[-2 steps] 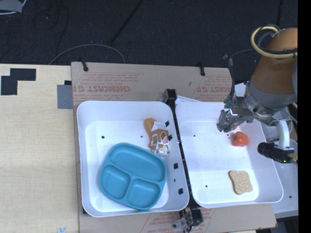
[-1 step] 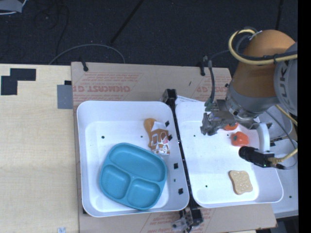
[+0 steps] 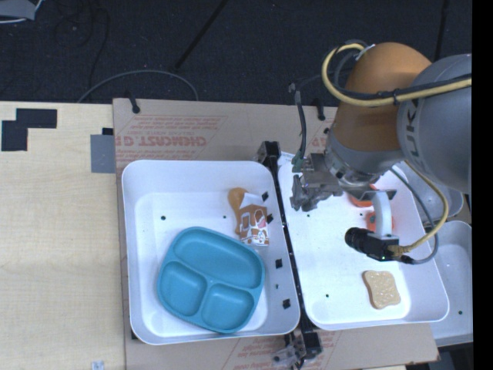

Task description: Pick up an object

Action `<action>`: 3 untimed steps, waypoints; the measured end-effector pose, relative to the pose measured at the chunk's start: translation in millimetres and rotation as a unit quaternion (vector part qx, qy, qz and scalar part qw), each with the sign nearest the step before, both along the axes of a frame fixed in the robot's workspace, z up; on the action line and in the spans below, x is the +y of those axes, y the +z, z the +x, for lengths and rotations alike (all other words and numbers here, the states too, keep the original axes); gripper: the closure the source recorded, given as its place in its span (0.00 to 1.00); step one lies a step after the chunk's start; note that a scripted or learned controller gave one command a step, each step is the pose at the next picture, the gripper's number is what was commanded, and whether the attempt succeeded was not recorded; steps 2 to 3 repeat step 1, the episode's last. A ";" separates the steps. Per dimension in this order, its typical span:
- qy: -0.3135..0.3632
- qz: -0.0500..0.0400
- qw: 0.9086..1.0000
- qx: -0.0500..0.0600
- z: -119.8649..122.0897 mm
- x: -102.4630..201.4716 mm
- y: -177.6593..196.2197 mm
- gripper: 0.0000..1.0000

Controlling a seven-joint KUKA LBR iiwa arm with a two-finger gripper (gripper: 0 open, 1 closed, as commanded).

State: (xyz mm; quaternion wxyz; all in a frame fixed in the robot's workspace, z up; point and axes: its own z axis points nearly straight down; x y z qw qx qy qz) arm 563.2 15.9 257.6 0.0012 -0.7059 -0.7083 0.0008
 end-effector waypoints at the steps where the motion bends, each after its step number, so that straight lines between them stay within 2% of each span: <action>1: 0.001 0.000 1.000 0.000 0.9 55.3 -3.5 1.00; 3: 0.001 0.000 1.000 0.000 0.9 55.3 -3.5 1.00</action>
